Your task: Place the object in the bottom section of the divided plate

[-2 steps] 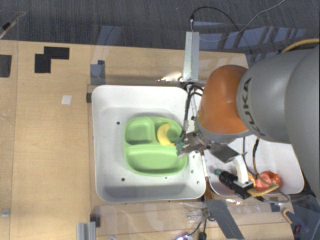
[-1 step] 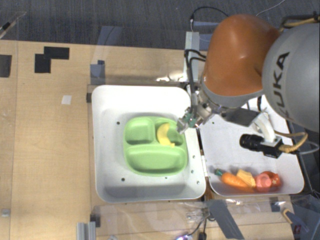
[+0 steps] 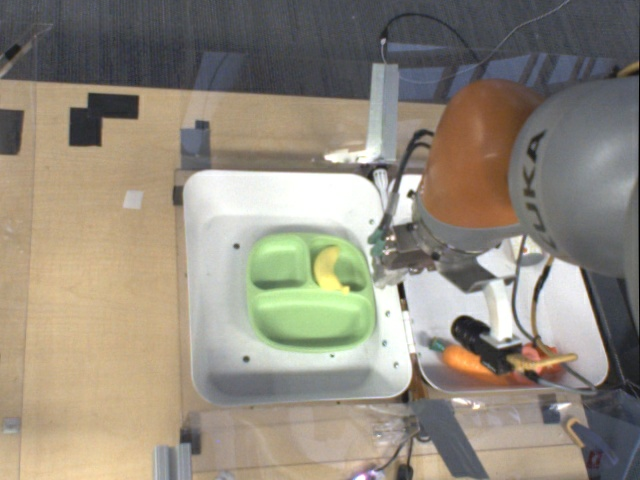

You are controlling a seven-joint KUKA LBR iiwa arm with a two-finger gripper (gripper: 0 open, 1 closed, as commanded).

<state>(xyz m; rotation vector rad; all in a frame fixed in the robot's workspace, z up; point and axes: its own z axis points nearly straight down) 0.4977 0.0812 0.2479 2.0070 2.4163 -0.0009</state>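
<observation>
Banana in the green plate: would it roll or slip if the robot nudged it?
The banana looks curved, so it would probably rock rather than roll far. Its skin looks smooth, so it may slide. The plate has raised dividers that would likely stop it.

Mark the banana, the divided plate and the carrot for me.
banana (image 3: 329, 267), camera view: middle of the yellow fruit, in the plate's upper right section.
divided plate (image 3: 310, 320), camera view: bare floor of its large bottom section.
carrot (image 3: 466, 361), camera view: orange body, in the right bin.
</observation>
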